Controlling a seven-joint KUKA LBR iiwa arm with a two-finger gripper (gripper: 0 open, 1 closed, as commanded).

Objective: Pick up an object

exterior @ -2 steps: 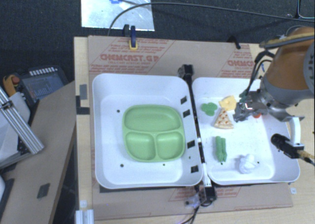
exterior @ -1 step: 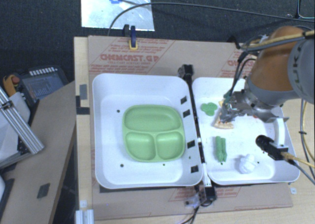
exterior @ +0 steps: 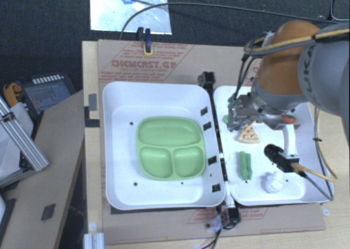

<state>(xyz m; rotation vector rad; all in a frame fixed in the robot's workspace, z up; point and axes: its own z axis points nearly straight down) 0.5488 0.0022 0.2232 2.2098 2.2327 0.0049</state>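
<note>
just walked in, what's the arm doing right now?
The arm hangs over the right bin, with its gripper low at the bin's left side, just above a pizza-slice toy. I can't see anything held. A green piece and a white crumpled object lie nearer the front of that bin. The left bin holds a green divided tray, untouched.

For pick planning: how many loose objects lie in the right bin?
3: pizza slice by the end effector, green piece nearer the camera, white lump beside it. The arm may hide more.
</note>
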